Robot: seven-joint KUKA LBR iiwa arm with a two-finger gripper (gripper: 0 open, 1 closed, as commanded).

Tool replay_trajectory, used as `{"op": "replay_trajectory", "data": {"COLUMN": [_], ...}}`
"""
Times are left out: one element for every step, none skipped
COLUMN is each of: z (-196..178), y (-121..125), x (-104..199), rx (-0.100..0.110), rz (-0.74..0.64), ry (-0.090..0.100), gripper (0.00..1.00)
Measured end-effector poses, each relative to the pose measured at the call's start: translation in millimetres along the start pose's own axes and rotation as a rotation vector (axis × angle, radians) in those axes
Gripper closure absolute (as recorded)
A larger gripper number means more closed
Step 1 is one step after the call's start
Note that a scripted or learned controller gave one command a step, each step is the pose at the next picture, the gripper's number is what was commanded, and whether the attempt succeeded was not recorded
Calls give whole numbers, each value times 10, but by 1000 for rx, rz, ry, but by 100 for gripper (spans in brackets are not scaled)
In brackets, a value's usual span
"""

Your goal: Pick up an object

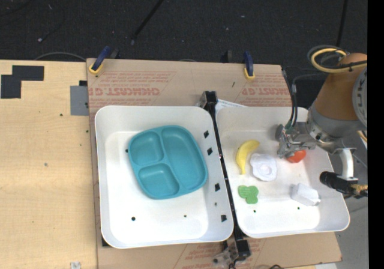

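My gripper [292, 148] sits over a small red-orange object [296, 155] at the right bin's [336, 223] three o'clock. I cannot tell its grasp. The object looks light and rigid; I'd pinch its middle.

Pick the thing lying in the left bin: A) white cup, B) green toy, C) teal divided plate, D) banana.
C: the teal divided plate lies in the left bin, while the banana, green toy and white cup lie in the right bin.

Bench [42, 166] with two white bins [114, 142]
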State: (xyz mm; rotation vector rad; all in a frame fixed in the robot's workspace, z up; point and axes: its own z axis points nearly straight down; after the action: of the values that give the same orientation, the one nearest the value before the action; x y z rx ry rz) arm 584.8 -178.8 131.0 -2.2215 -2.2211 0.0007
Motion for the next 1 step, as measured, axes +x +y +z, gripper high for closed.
{"op": "replay_trajectory", "data": {"z": [-478], "y": [14], "x": [-95], "rx": [-3], "rz": [0], "ry": [-1], "gripper": [100]}}
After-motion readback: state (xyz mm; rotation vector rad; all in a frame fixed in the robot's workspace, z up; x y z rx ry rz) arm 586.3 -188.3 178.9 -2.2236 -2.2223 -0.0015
